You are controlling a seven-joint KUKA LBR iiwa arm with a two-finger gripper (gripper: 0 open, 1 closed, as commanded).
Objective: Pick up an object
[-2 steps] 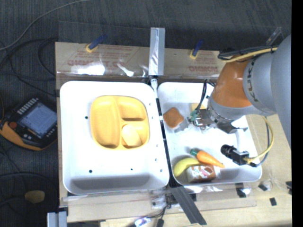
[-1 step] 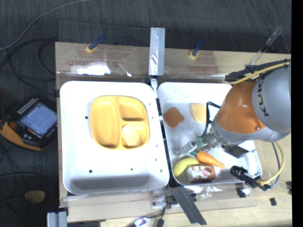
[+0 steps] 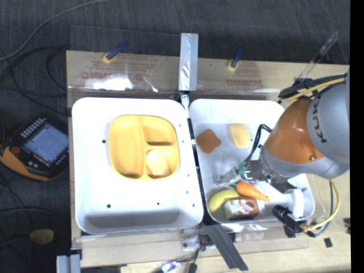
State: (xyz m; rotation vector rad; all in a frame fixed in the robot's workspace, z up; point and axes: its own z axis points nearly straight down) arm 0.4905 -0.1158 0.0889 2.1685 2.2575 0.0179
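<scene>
You are looking down on the arm [image 3: 307, 138] reaching into the right bin [image 3: 273, 108], its hand [image 3: 245, 172] hanging just above the carrot [image 3: 252, 190], though whether that hand is open or closed you cannot tell from here. The carrot is lying near the bin's front wall, touching the banana [image 3: 220, 198] and partly overlapping the small jar [image 3: 243, 209]. It is looking like a light, stiff, smooth toy that is likely to roll or slip, so you are probably best pinching across its thicker middle, not its tapering tip.
</scene>
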